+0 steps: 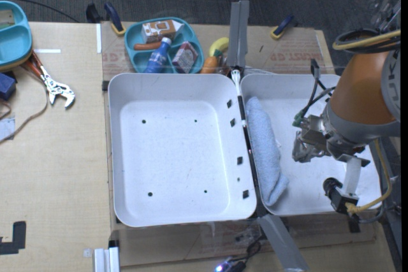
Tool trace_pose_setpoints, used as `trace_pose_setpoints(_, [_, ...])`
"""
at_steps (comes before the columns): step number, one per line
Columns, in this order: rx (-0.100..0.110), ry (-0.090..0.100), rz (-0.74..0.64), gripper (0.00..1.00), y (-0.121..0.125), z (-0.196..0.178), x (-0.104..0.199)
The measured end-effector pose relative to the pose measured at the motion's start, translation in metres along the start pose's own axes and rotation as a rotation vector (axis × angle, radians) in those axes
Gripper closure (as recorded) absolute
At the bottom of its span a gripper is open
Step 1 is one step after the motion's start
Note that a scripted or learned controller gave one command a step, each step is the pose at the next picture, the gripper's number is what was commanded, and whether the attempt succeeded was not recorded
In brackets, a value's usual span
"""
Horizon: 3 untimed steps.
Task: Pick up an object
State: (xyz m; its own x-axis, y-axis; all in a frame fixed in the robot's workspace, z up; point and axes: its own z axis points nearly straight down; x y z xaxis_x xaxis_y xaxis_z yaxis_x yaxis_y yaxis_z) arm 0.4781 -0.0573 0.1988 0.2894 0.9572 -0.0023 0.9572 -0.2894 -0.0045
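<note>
A pale blue-grey folded cloth (262, 150) lies lengthwise along the left wall of the right bin (299, 202). My gripper (305, 150) hangs over the middle of that bin, a short way to the right of the cloth, below the orange band of the arm (360, 92). From this angle the gripper's tip is a dark metal cluster, and nothing shows in it. The left bin (118, 137) has a bare white floor.
Behind the bins a teal tray (135, 48) holds a small bottle, a box and packets, with a yellow and an orange item (217, 51) beside it. A wrench (56, 91) and another teal tray (14, 32) lie on the bench at far left. Cables hang around the wrist.
</note>
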Motion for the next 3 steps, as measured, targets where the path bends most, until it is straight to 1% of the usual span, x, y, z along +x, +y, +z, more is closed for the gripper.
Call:
trace_pose_setpoints(1, [-0.002,0.0,0.142,1.0,0.029,-0.063,0.059])
trace_pose_setpoints(2, [-0.002,-0.001,0.142,0.0,0.029,-0.063,0.059])
trace_pose_setpoints(3, [0.0,-0.001,0.089,0.0,0.074,-0.028,-0.004])
